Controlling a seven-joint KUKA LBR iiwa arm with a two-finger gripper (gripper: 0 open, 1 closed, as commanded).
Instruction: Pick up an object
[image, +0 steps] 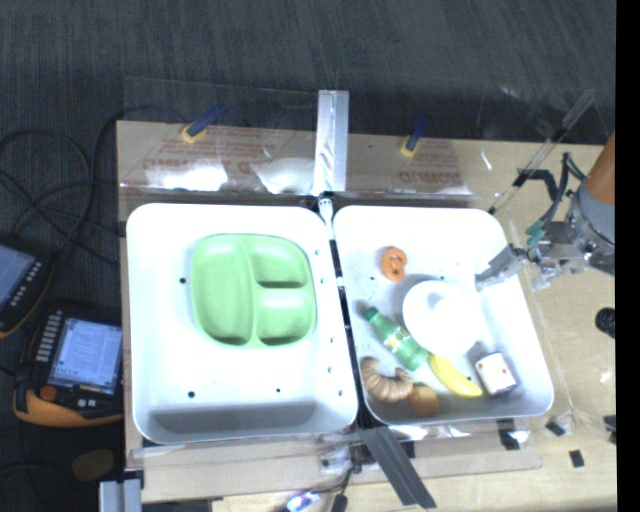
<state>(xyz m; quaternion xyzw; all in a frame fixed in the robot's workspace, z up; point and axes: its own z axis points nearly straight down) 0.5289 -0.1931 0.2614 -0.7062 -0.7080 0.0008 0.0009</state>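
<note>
dark carpet floor (300, 50); wooden bench (580, 400); cables (40, 190) left.

No text can be read; the printing on the bench's clear sheet (300, 160) is too faint.

I am reaching over a pale wooden surface (560, 180) that is carrying two white bins: the left bin (160, 400) and, touching its right side, the right bin (520, 330). Behind the left bin, clear plastic sheeting (230, 160) is lying clipped down.
</note>
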